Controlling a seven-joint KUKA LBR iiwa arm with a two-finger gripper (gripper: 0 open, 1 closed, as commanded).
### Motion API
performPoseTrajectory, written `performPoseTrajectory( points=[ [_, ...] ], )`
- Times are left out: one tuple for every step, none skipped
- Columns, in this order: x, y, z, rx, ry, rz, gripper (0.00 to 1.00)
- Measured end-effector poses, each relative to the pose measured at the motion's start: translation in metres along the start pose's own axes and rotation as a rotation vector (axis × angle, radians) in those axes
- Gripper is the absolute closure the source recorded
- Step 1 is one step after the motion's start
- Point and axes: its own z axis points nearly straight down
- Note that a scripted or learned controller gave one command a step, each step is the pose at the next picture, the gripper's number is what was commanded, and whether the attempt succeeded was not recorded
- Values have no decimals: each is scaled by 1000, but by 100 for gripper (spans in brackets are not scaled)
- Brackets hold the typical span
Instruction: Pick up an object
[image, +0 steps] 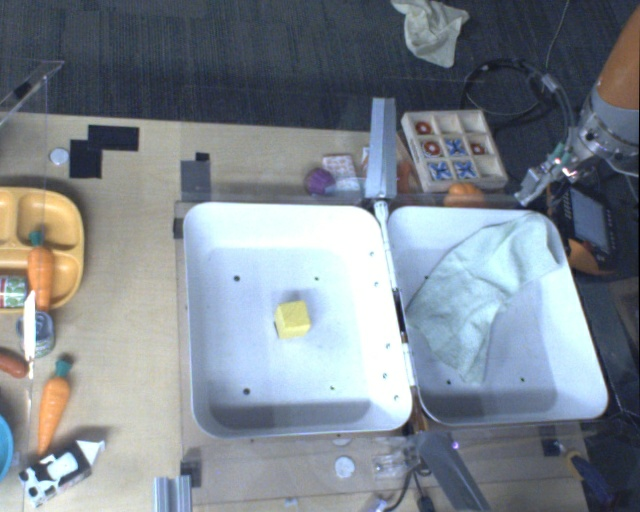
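Camera view, from above at a slant: yellow block (292, 319) near the middle of the left bin (215, 400), alone on the white floor, well clear of every wall. Pale cloth (478, 288) crumpled across the right bin (570, 395), spilling toward the far right corner. Claw (545, 178) at the upper right, outside the bins, just beyond the right bin's far corner. Fingers too small and cluttered to read, so opening cannot be told; nothing seen held.

Cloth the nearer target, just down and left of the claw. Block much farther, left across the divider and toward the near side. Block roughly square, no long axis to favour; probably any approach angle serves.
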Motion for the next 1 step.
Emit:
performPoseTrajectory(
  points=[
    [88,44,42,1,5,-386,100]
  ],
)
